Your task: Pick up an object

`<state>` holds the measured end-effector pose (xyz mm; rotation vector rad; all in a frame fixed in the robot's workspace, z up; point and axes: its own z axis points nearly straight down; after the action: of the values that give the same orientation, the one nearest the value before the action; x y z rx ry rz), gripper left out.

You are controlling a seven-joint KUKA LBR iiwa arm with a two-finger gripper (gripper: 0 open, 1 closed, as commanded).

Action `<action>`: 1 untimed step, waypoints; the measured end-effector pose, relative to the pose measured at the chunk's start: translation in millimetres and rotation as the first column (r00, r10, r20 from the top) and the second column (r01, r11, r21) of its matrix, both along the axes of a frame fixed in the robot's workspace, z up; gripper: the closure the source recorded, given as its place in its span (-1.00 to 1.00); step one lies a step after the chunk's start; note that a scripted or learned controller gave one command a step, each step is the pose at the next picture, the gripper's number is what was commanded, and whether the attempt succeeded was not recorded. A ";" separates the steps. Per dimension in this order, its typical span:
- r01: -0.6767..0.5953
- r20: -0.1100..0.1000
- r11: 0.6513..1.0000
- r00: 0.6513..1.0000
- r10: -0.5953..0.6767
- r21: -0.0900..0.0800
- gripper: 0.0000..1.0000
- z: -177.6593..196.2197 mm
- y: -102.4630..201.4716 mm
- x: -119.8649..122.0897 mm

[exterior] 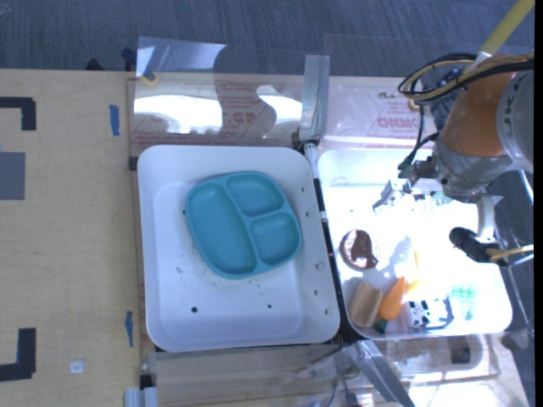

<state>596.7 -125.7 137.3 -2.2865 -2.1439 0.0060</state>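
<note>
The right bin (339, 170) holds a cluster of small objects toward its front. A round brown piece (358, 248) lies at the left, with a pale whitish item (402, 253) beside it. In front of these are a tan block (365, 303), an orange carrot-like piece (392, 298), a black-and-white item (426, 313) and a small teal item (462, 298). My gripper (397, 193) hangs over the back half of this bin, behind the cluster and apart from it, with nothing seen in it. The orange-banded wrist (475, 121) rises behind it.
The left bin (161, 227) carries a blue divided plate (243, 223) in its middle. A ridge (322, 227) separates the two bins. Clear plastic walls (221, 100) stand at the back. Cables (437, 75) loop above the wrist.
</note>
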 end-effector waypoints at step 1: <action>-0.093 0.005 0.996 0.996 0.093 -0.001 -1.00 -47.2 -4.9 -97.2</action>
<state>499.4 -130.5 90.1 -2.1879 -2.2508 0.0014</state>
